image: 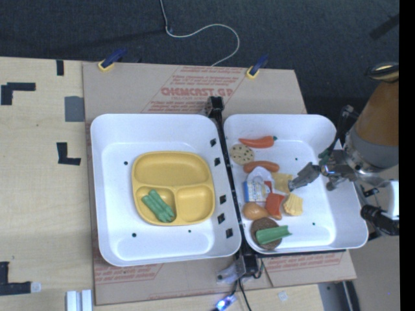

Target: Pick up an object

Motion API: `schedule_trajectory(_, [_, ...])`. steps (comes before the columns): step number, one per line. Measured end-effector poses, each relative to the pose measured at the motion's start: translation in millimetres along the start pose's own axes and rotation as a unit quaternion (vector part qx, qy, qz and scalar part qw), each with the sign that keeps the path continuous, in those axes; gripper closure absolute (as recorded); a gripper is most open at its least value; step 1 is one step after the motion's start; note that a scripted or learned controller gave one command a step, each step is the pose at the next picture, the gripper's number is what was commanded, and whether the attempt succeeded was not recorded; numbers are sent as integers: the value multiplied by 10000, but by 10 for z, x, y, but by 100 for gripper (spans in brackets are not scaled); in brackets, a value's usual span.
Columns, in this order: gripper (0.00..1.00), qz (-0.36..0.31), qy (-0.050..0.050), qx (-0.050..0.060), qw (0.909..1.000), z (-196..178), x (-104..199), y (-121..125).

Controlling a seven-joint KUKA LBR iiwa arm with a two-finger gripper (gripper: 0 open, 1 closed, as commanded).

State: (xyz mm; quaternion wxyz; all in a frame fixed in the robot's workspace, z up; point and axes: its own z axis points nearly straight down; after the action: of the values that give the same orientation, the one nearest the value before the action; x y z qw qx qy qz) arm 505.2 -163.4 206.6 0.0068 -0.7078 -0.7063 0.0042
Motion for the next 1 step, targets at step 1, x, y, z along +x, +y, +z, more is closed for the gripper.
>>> schedule_trajectory(1, [0,-18,-12,-51,10000,-55,4,20])
